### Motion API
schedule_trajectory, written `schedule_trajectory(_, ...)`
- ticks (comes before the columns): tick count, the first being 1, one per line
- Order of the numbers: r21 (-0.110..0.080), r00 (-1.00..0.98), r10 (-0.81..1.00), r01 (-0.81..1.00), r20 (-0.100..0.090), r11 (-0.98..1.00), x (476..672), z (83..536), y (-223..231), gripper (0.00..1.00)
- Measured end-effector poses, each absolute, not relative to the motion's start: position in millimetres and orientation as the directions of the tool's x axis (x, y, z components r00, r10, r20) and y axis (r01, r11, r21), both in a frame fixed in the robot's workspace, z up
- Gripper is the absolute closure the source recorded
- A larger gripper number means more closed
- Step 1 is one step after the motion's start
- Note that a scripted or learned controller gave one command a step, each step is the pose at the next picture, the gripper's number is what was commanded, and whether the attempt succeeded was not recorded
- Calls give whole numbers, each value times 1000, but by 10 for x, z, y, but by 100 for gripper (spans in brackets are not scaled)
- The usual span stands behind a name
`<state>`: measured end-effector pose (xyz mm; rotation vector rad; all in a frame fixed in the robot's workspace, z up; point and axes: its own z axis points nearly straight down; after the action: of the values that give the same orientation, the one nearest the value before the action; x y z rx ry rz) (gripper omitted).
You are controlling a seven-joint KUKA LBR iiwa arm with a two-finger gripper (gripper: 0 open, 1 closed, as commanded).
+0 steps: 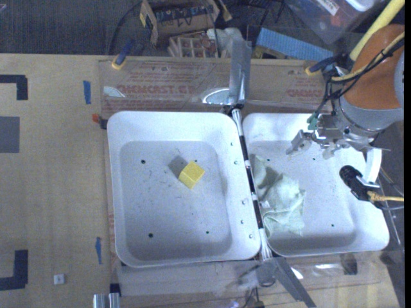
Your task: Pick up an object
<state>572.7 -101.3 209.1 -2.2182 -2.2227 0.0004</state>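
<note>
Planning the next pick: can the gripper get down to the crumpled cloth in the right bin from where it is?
Probably yes. The gripper hangs over the right bin, up-right of the cloth, with bare bin floor between them.

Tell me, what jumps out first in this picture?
Probably the yellow block, alone on the floor of the left bin. Next, the pale crumpled cloth against the left wall of the right bin. Above that bin's far right side hangs the arm with its orange band, its claw pointing down.
</note>
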Motion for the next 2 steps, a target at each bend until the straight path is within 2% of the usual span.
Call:
schedule_trajectory(1, -2, -87, 996, 996, 1, 87, 5782, 2003, -281, 0)
schedule_trajectory(2, -3, 31, 1000, 999, 0, -31, 5411, 1842, 524, 0)
